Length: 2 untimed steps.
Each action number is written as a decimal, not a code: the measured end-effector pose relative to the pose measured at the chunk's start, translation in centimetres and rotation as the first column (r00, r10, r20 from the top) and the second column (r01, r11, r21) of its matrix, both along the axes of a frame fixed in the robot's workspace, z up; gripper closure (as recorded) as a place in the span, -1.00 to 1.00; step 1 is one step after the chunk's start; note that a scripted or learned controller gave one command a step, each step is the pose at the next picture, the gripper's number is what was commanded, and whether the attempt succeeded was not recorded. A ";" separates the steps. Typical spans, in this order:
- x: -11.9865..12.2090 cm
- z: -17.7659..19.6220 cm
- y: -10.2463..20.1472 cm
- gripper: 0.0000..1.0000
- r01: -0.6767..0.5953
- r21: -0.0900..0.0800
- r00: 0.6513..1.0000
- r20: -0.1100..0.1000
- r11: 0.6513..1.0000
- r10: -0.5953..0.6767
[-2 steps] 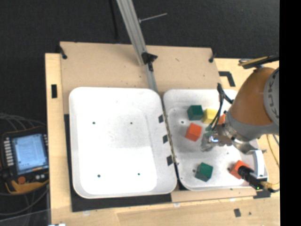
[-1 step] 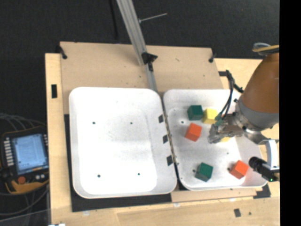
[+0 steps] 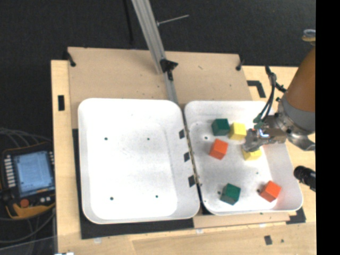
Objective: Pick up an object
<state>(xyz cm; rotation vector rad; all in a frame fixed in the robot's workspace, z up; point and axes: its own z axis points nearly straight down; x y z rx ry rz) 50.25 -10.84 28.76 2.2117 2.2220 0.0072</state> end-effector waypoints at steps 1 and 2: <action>3.3 -0.1 4.1 1.00 -0.001 0.000 1.000 -0.005 1.000 0.001; 6.0 -0.3 8.9 1.00 -0.001 0.000 1.000 -0.005 1.000 0.001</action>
